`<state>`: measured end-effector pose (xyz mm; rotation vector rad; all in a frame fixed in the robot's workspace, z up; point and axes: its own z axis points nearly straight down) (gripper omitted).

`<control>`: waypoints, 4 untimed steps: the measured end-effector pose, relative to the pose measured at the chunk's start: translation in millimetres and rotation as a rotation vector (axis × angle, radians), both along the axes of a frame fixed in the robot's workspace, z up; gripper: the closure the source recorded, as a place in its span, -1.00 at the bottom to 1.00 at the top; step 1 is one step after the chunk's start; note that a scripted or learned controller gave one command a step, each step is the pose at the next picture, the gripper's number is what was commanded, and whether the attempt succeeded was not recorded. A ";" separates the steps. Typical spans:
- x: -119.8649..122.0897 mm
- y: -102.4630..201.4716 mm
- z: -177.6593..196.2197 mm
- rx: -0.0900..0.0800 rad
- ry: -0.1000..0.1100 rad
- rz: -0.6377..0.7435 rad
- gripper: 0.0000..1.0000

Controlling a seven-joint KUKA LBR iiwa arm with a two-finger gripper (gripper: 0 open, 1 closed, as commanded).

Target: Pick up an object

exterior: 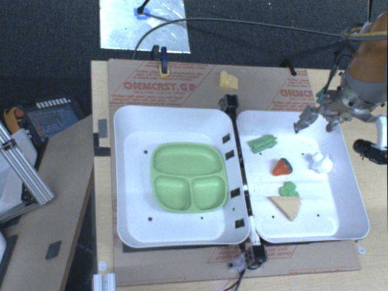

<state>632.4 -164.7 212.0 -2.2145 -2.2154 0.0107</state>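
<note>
Gripper (317, 120) at two o'clock over right bin (348, 223), fingers spread, holding nothing, green toy (262, 143), strawberry (281, 167), white object (319, 162), tan wedge (287, 207) inside, green tray (187, 177) in left bin (130, 162)

fixed overhead camera, slanting down, both bins (182, 117)

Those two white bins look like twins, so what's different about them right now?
The left bin holds a single green divided plate, while the right bin holds several small toy foods, such as a strawberry and a tan wedge. The gripper hovers over the right bin, not the left. Both are shallow, white and side by side.
</note>
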 end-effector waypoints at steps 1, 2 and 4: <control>2.6 0.5 8.4 -0.002 -0.013 0.003 -1.00; 8.4 9.5 -44.4 -0.001 -0.010 0.006 -1.00; 10.8 3.1 -128.7 -0.002 -0.012 0.003 -1.00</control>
